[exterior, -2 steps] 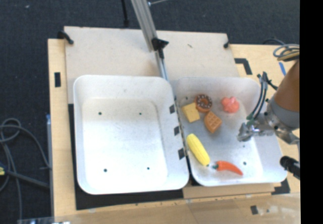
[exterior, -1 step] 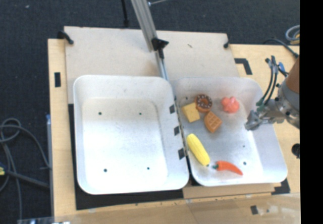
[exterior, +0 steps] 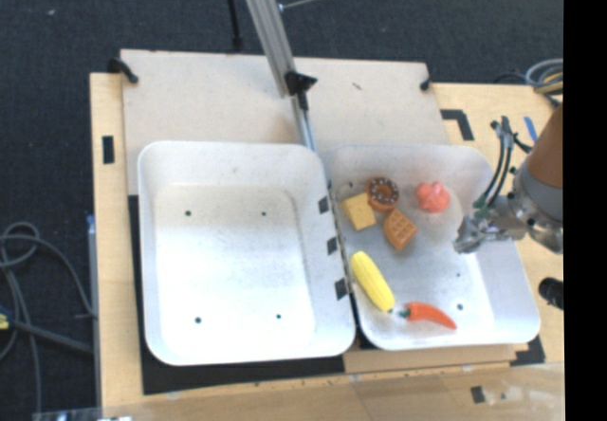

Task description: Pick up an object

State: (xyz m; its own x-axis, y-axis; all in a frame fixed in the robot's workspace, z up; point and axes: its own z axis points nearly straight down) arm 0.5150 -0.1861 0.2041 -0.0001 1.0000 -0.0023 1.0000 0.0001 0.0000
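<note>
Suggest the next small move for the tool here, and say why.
Probably shift the tool left toward the pink toy, the nearest item. It sits over the right bin near its right wall with nothing seen between its tips, while the toys lie further left.

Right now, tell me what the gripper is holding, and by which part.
Nothing is held: the gripper hangs over bare floor at the right bin's right side, apart from the toys.

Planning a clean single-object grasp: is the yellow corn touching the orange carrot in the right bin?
Cannot tell. In the camera view the corn ends right at the carrot's green tip, near the front of the right bin; no clear gap or contact shows.
</note>
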